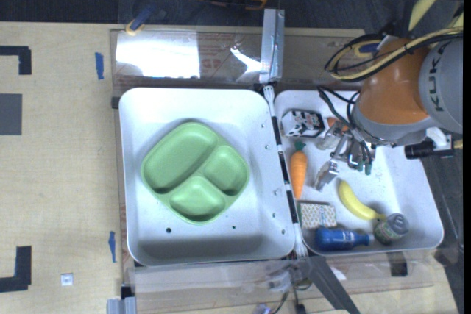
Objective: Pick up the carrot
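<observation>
**Carrot not yet gripped; crowding threatens the pick**

The carrot (298,171) is seen lying lengthwise against the left wall of the right bin (419,191), right of centre in the frame, leaf end up. A miss is judged likely: the wall is touched on one side, and a patterned packet (318,215) lies just below, so a finger could be blocked or the carrot pushed away. A banana (355,203) could also be nudged. The claw (333,167) hangs just right of the carrot, apart from it, nothing pinched; whether it is spread cannot be told.
</observation>
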